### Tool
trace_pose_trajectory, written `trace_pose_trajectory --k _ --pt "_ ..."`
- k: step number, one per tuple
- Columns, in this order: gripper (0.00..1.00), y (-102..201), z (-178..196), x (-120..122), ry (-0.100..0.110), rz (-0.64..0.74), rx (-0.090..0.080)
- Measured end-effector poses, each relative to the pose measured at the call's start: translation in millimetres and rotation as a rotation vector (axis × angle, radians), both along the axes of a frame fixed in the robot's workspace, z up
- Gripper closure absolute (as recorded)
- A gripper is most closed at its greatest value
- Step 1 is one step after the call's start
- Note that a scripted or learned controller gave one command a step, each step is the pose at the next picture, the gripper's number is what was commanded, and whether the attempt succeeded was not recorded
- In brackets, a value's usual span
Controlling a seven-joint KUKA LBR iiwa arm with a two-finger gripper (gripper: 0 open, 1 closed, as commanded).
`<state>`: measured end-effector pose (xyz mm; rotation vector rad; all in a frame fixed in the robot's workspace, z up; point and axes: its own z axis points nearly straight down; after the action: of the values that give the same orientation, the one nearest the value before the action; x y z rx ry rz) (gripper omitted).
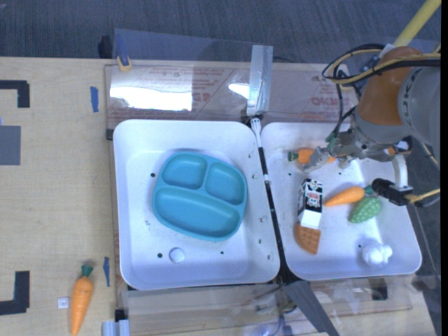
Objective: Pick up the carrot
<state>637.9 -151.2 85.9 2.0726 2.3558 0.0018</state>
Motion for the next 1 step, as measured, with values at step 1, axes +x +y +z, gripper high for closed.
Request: trace_pose_trajectory --k 1 --pt "0.00 5.7 38.3 -84.9 0.004 -0.216 0.003"
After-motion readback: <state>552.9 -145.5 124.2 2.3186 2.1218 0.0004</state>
